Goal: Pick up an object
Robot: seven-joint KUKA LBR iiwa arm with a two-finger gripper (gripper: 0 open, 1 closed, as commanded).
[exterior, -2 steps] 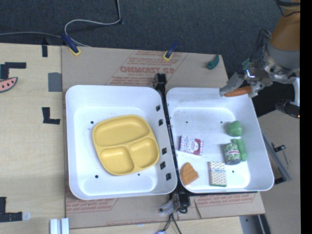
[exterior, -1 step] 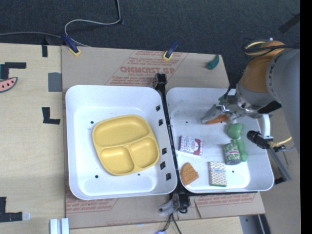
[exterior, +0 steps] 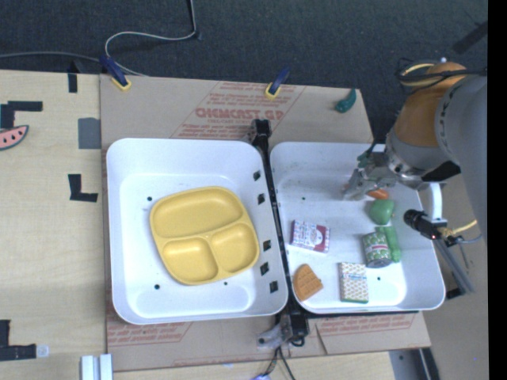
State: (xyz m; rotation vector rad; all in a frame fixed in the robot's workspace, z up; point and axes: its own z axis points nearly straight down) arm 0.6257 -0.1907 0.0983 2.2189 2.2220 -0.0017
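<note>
Fingers (exterior: 360, 182) of the gripper (exterior: 366, 179) reach down into the right bin (exterior: 412, 295) near its far edge; we cannot tell whether they stand wide or narrow, and we see nothing between them. We note the grey arm (exterior: 463, 125) with its orange band entering over the bin's right side.

Just right of the fingers, we record a small orange piece (exterior: 379, 194) and below it a green rounded object (exterior: 381, 210), near the gripper but, as far as we can judge, apart from it. Further toward the near edge we find a green can (exterior: 380, 246) lying against the right wall, a speckled packet (exterior: 353, 282) near the near edge, a brown biscuit-like item (exterior: 306, 281) at the near left corner, and a red-and-white packet (exterior: 309, 236) toward the left wall.

In the left bin (exterior: 127, 212) we record a yellow divided tray (exterior: 204, 233), resting about its centre.

Both bins sit on a cardboard sheet (exterior: 230, 113) on the table (exterior: 40, 252). A teal object (exterior: 345, 100) lies on the cardboard's far right corner.
</note>
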